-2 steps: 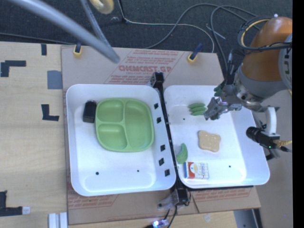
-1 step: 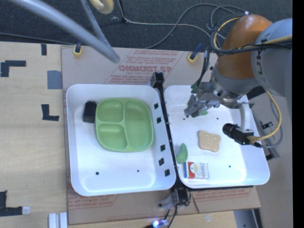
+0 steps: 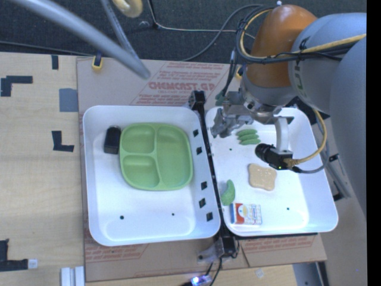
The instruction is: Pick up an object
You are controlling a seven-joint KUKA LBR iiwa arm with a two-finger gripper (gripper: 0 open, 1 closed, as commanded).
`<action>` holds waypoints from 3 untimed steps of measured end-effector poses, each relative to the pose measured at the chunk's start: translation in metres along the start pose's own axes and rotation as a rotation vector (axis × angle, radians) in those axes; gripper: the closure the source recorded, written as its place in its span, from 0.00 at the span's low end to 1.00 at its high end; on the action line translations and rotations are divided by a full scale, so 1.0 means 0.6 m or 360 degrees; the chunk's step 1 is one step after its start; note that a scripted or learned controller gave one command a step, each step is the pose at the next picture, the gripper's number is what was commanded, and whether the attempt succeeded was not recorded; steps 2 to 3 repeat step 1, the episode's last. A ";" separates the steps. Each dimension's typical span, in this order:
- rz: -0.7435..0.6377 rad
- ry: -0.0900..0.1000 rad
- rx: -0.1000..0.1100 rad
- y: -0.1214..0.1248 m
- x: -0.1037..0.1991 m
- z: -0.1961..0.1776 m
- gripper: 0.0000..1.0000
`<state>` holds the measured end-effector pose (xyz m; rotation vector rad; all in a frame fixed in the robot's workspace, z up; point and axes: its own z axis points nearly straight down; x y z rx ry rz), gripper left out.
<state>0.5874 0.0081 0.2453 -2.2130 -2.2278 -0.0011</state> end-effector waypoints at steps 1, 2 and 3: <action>0.0001 -0.0003 0.0000 0.043 0.087 0.025 1.00; 0.0001 -0.0003 0.0000 0.043 0.087 0.025 1.00; 0.0001 -0.0003 0.0000 0.043 0.087 0.025 1.00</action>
